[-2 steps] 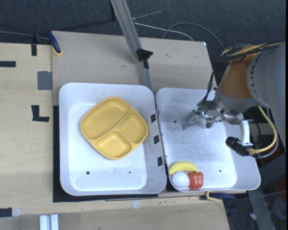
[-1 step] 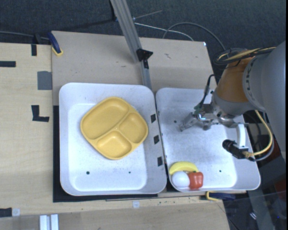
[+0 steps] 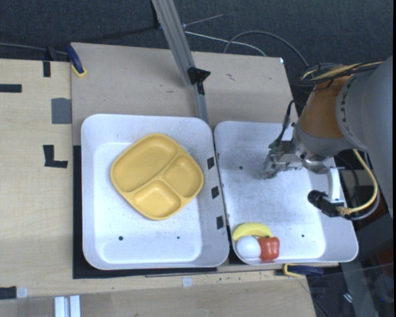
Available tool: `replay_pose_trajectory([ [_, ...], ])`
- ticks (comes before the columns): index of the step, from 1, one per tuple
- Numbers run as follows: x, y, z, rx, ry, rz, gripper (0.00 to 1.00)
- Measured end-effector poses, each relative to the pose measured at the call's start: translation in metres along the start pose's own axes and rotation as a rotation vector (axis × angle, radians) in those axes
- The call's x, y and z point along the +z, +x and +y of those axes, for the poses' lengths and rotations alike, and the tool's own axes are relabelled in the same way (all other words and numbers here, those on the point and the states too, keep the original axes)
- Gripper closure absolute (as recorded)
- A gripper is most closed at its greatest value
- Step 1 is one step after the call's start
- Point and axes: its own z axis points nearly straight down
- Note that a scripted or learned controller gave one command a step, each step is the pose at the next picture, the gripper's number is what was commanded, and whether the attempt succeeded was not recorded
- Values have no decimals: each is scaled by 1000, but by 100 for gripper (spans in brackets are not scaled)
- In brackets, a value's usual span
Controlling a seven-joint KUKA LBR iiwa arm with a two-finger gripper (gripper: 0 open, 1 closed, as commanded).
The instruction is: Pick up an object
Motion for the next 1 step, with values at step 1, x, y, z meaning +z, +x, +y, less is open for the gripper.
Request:
replay_pose_trajectory([
  [1, -62, 5, 5, 1, -6, 0, 100],
])
